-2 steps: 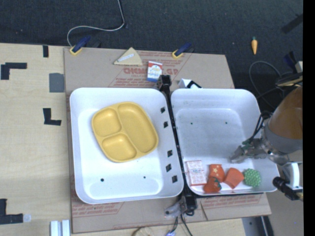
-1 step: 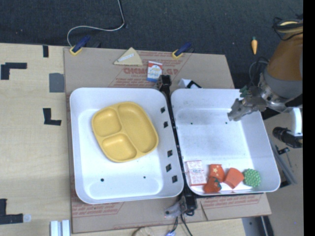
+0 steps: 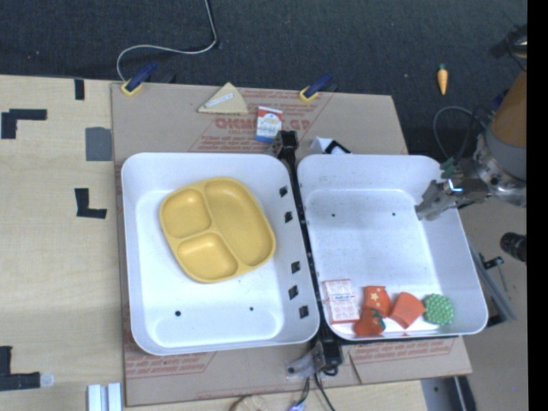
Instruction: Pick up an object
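Right bin's far edge: grey two-finger gripper (image 3: 441,197), fingers spread, holding nothing.
Left white bin (image 3: 141,255): yellow three-compartment plastic tray (image 3: 216,228).

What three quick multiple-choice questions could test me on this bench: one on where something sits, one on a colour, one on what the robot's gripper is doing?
1. Where is the yellow divided plate?
A. In the left bin
B. In the right bin
C. On the cardboard

2. What colour is the round knobbly item in the right bin's near corner?
A. Blue
B. Green
C. Black

3. What is between the fingers of the gripper?
A. The plate
B. The small carton
C. Nothing

Answers: 1 A, the plate lies inside the left bin. 2 B, it is green, beside the orange pieces. 3 C, the gripper hovers by the right bin rim with nothing in it.
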Available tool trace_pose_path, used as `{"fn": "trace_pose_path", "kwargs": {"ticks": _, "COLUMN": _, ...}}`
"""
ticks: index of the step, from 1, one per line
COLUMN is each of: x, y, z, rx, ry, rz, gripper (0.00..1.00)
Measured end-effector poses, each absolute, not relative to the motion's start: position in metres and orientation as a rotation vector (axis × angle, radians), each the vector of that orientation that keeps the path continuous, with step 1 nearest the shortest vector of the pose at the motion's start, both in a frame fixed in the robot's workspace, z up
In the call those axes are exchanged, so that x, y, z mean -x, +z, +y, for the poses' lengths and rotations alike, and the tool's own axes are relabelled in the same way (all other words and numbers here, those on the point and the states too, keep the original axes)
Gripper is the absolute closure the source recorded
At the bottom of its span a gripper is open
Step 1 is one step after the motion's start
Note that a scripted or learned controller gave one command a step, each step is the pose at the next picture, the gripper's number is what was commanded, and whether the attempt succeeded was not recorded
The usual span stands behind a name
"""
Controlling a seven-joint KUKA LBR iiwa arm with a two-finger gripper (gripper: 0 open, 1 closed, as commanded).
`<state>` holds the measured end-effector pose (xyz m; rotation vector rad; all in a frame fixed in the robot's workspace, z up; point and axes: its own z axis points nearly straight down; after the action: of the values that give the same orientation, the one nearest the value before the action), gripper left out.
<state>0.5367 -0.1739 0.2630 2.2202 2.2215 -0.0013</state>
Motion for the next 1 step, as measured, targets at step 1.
{"fn": "trace_pose_path", "kwargs": {"ticks": 1, "x": -0.5429, "y": 0.2405, "z": -0.2069, "rx": -2.222, "ry": -0.003, "rz": 2.221, "gripper": 1.0}}
